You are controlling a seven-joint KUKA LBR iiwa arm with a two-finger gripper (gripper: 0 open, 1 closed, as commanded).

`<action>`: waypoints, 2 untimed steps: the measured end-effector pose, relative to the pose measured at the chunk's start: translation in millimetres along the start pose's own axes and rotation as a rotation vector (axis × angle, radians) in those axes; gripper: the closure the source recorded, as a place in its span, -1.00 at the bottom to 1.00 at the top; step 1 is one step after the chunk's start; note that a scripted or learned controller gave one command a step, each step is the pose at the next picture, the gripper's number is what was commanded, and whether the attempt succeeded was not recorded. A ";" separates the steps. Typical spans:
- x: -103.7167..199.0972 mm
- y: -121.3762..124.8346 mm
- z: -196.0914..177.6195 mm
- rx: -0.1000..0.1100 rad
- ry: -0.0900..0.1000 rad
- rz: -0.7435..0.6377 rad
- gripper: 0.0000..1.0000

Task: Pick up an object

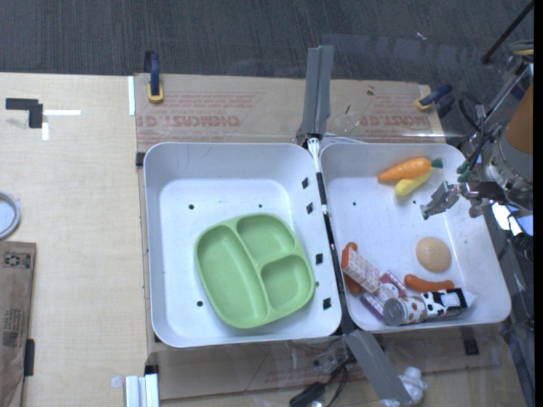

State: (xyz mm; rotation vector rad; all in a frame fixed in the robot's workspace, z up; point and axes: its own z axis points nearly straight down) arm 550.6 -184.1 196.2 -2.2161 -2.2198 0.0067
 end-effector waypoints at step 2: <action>-27.5 -28.7 107.0 -0.001 0.013 -0.029 -1.00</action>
